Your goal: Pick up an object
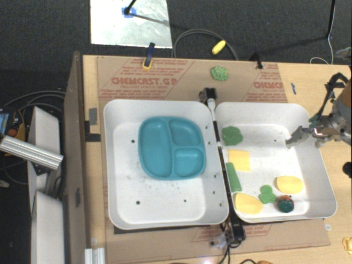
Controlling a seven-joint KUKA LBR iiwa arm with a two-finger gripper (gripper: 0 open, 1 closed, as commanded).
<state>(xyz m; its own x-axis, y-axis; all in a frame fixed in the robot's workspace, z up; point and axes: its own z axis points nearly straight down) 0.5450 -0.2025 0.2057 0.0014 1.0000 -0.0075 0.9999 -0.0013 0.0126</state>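
1. Camera view: the gripper (294, 137) is seen at the right bin's (258, 112) right edge, near its far right corner, reaching in from the right on the arm (336, 126).
2. Whether it is released or clenched cannot be told, since the tip is small and blurred. Nothing is seen held in it.
3. It is judged to be poised over bare bin floor, perhaps so that it can be brought down on an object without the rim being struck.
4. The candidate objects are all kept in the right bin. The yellow square (239, 160) and the green lump (232, 135) lie near the left edge, well apart from the gripper.
5. A green stick (232, 177) lies along the left edge, nearer the front.
6. Toward the front edge lie a yellow oval (289, 184), a small green piece (267, 194), a red-green ball (285, 204) and a second yellow piece (248, 203). The oval is judged the nearest to the gripper, toward the front edge from it.
7. The left bin (124, 120) carries a blue tray (171, 147) at its middle, away from the gripper.
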